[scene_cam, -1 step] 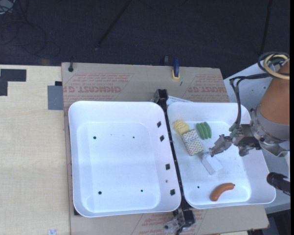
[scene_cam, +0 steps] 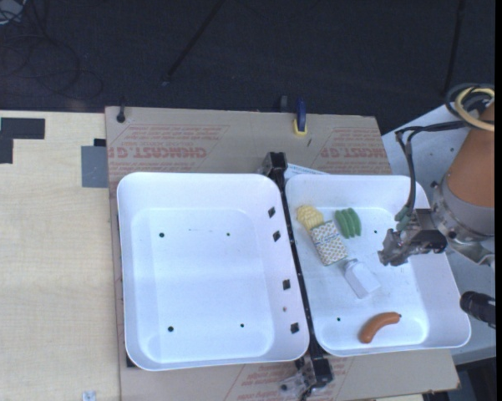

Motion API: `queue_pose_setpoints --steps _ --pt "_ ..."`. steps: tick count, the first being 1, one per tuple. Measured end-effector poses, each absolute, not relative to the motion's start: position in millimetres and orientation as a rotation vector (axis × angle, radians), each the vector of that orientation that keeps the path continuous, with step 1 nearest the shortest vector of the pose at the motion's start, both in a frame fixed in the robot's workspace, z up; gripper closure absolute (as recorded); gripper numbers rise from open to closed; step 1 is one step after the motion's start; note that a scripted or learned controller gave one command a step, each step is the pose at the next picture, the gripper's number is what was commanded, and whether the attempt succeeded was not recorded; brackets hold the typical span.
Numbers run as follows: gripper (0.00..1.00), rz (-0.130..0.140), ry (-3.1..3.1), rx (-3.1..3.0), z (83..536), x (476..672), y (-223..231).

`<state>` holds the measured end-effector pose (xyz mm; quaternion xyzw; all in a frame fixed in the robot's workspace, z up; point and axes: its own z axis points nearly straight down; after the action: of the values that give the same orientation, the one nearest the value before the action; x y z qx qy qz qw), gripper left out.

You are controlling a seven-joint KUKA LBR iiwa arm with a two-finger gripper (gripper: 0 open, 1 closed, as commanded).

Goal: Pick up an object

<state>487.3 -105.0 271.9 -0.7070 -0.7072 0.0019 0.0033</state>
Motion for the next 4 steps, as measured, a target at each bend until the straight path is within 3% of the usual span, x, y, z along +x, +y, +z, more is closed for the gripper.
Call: queue_pose_setpoints --steps 1,2,3,4 --pt "1.00 -0.007 -2.228 -2.233 390.4 519.8 -156.6" --pt "1.00 0.002 -2.217 -2.228 407.0 474.1 -216.6" --pt "1.00 0.000 -2.228 -2.214 406.5 508.6 -150.5" --pt "1.00 -0.002 -2.223 -2.234 501.3 485.3 -217.3"
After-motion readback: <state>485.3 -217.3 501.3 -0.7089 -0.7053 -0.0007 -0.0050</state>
